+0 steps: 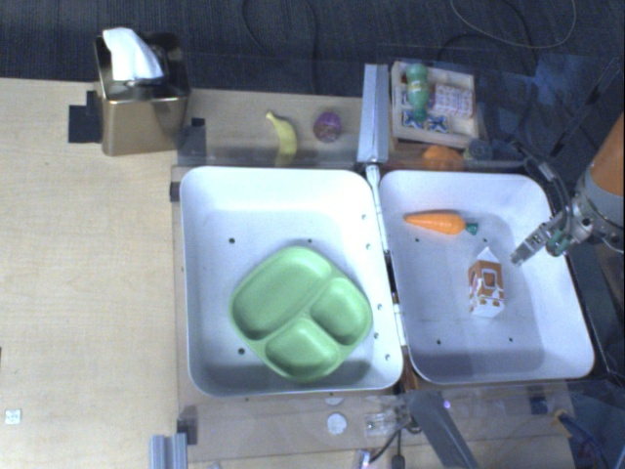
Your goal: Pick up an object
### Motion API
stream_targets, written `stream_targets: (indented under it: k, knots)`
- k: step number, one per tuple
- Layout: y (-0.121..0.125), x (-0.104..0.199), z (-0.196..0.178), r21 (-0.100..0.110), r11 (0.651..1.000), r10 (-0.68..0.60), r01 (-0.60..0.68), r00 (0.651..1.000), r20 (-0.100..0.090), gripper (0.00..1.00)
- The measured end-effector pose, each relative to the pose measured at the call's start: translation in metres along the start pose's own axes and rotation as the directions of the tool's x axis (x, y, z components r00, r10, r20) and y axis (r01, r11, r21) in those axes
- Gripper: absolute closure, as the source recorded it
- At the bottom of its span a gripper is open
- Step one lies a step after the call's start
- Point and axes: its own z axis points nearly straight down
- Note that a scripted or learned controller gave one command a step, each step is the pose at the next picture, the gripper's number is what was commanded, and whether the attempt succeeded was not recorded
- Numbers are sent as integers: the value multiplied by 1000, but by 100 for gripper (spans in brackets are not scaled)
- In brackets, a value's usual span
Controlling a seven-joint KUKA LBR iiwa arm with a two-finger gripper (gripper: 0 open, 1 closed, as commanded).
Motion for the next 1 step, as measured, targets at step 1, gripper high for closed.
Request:
stream_targets:
  k: [1]
  knots:
    - [0,0,0,0,1000,0,0,1000,0,0]
